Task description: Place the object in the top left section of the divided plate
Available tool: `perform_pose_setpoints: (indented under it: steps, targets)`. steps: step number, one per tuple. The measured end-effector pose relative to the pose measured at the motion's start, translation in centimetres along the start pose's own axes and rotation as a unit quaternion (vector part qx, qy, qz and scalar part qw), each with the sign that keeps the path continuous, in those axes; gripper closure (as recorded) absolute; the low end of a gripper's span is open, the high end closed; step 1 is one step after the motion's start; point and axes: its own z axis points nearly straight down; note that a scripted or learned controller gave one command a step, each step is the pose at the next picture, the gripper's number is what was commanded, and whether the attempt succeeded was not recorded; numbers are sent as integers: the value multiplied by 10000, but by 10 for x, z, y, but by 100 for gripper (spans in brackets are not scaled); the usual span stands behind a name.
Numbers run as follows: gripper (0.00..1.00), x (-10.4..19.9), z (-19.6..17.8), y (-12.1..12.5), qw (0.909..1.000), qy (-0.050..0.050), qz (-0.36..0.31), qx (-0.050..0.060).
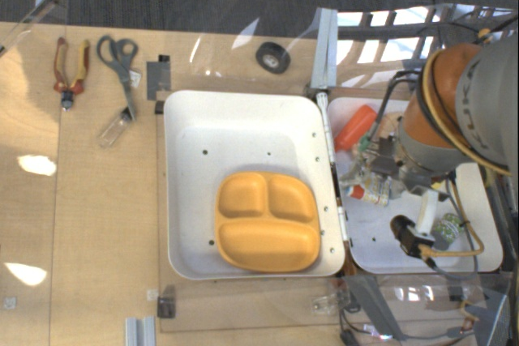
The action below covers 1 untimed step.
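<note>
Left bin [186, 174]: white and shallow, on the worktop [81, 215], holding the yellow divided plate [268, 243].
Divided plate: lies flat in the near half of the left bin, with two small sections on its far side and one long section on its near side.
Top left section [243, 195]: the small one on the far left of the plate, well apart from the things in the other bin.
Right bin [381, 251]: just beside the left bin, with the arm [470, 101] above it.
Orange object [355, 128]: lies tilted in the far left corner of the right bin, near the gripper.
Small clear piece [371, 192]: in the right bin, close to its left wall, with a red bit beside it.
Gripper [375, 164]: low over the left part of the right bin, between the orange object and the clear piece; I cannot tell whether it is apart or together, or whether it holds anything.
Worktop, far left: red-handled pliers [69, 70] and scissors [122, 70] lie side by side.
Tape roll [273, 57]: black, beyond the left bin's far edge.
</note>
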Motion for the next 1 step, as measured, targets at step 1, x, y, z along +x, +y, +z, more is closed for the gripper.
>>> perform_pose_setpoints:
  steps: [1]
  targets:
    - [100,65,-20,-29,9959,9,-905,-5]
